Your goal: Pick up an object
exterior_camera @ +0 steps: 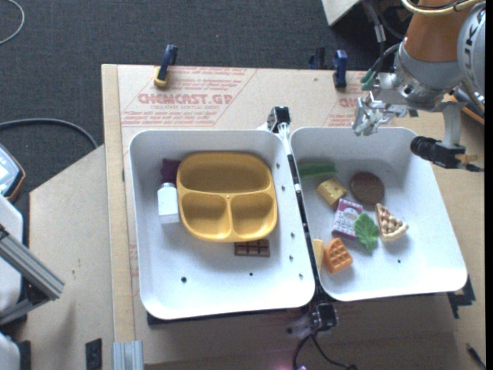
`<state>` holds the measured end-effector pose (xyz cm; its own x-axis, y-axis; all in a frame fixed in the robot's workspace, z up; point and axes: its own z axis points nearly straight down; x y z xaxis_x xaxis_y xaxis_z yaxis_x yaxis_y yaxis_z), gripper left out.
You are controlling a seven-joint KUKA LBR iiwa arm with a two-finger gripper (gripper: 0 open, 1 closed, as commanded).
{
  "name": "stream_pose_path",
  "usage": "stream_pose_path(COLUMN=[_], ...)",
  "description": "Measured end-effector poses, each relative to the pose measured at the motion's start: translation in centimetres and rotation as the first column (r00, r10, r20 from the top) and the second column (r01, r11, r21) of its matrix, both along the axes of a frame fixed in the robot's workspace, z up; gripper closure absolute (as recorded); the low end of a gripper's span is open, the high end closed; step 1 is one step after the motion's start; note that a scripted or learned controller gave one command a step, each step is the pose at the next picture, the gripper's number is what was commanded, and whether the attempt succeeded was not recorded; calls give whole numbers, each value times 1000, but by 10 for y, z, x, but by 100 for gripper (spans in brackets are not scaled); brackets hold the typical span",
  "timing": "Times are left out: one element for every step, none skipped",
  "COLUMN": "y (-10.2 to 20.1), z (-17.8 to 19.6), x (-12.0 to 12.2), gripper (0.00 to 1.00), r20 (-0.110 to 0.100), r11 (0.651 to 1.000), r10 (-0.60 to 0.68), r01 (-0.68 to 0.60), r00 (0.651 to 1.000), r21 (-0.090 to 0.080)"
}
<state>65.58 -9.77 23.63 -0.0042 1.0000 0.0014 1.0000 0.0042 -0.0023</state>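
Camera view has the gripper [373, 119] hanging over the right bin's [431, 206] 12 o'clock rim, holding nothing; can't tell its width, probably lining up on the toy food.

Hand [370, 122] above right bin's [431, 206] far edge, yellow tray [227, 195] in left bin [154, 260]

arm [443, 29]: grey casing | orange band above wrist | yellow cable loop | pale metal fingers [368, 122]

Dark carpet floor [92, 21], wooden bench board [200, 95], black cable [54, 126]
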Motion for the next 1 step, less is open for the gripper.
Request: stream_pose_path(y=[49], z=[5], x=[-14], gripper=[100], r20=[-1], r11=[1000], r10=[0], r01=[0], r00=[1000], r21=[0])
